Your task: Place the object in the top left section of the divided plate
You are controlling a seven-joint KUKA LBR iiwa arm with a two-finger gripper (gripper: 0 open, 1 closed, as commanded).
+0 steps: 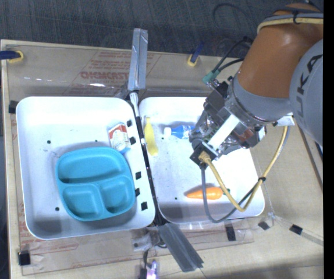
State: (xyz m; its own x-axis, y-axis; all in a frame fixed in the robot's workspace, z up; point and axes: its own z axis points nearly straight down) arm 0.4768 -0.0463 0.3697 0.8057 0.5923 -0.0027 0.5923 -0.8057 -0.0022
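A blue divided plate (pixel 94 182) lies in the left bin (pixel 32 156), its large section toward the top and two smaller ones below. All three sections are bare. Just above the plate's right corner stands a small red and white carton (pixel 118 136). My gripper (pixel 199 135) hangs over the middle of the right bin (pixel 170 176), under the grey and orange wrist. A blue and white bottle (pixel 180 132) lies just left of it, partly covered by the gripper. I see nothing clearly held.
A yellow banana (pixel 150 137) lies along the right bin's left wall. An orange carrot (pixel 203 193) rests near that bin's front, under the yellow cable. The divider between the bins runs between banana and carton.
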